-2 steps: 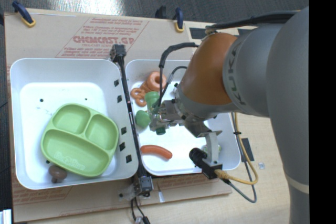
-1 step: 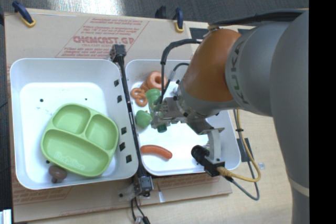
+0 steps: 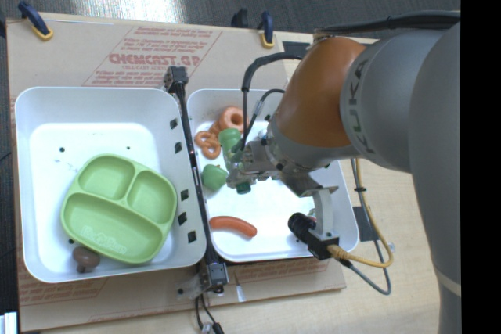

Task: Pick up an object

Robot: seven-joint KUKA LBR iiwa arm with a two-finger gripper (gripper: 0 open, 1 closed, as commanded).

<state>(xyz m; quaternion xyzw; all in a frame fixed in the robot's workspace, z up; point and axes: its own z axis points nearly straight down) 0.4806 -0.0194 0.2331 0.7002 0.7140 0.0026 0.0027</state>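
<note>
Gripper [image 3: 244,172], its opening impossible to tell, low in the right bin [image 3: 274,246] beside crowded green pieces [image 3: 215,176]; it may nudge neighbours and close on nothing.

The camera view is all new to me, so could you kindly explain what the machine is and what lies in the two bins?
One camera looks down at a slant on a bench. The big grey and orange shape is a robot arm reaching in from the right. Its hand sits low in the right bin, among a green toy, a pretzel, an orange ring and a hot dog. I cannot tell whether it holds anything. The left bin holds a green divided plate and a small brown object.
</note>
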